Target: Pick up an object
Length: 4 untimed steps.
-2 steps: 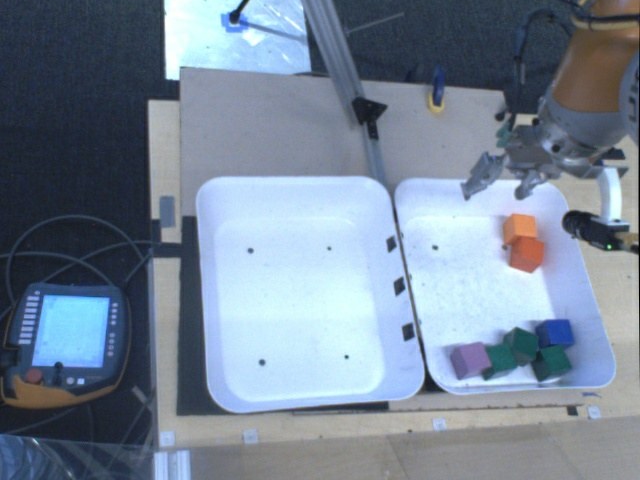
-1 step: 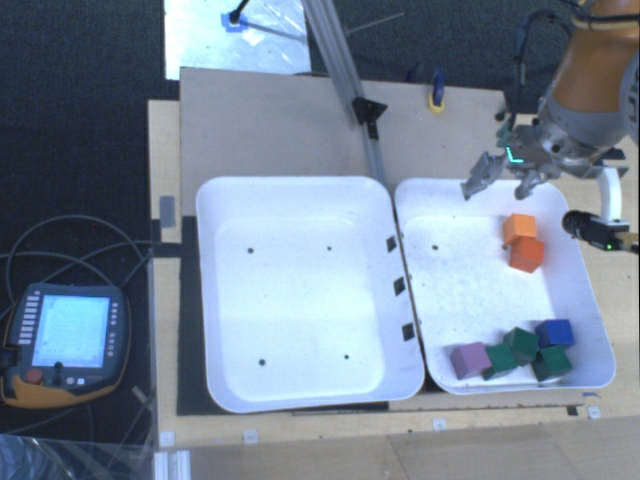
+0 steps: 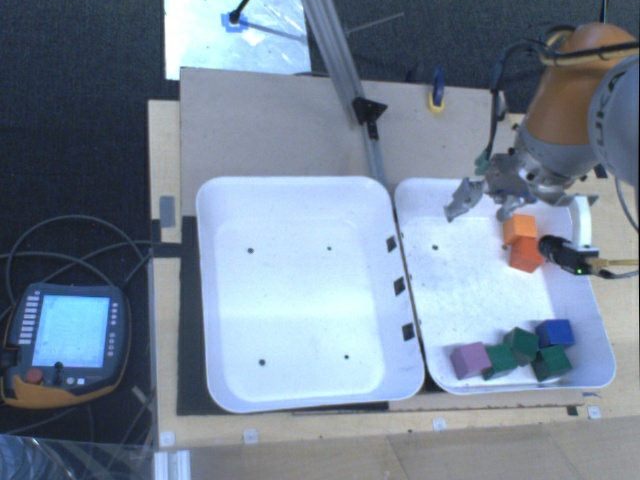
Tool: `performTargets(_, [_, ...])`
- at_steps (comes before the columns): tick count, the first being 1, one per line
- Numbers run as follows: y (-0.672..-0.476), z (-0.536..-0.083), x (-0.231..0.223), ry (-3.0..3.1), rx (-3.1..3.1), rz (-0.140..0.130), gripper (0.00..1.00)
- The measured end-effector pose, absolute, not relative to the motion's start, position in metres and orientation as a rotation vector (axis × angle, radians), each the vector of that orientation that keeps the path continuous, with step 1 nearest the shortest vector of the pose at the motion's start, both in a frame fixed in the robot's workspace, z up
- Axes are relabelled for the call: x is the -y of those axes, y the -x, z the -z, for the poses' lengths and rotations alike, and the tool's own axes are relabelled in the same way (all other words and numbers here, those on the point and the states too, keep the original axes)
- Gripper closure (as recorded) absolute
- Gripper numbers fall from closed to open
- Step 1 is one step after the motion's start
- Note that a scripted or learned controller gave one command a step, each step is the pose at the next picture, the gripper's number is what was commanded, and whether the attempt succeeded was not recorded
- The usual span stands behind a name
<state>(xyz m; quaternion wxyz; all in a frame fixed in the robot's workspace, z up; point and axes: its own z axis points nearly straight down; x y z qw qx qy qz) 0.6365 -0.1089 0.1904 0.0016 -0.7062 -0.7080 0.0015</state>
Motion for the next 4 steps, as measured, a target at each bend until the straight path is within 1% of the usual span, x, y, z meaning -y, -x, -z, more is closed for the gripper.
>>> performTargets(1, [-0.634,-0.149,0.110,2.218,2.223,-0.003,0.00])
performTargets(2, [-0.634,-0.097,0.109,2.217,2.222,-0.004,0.00])
performTargets(3, [-0.636,-0.111,0.109,2.218,2.228,0.005,1.00])
performTargets(4, [-0.637,-0.155,0.108,2.220,2.229,0.006,1.00])
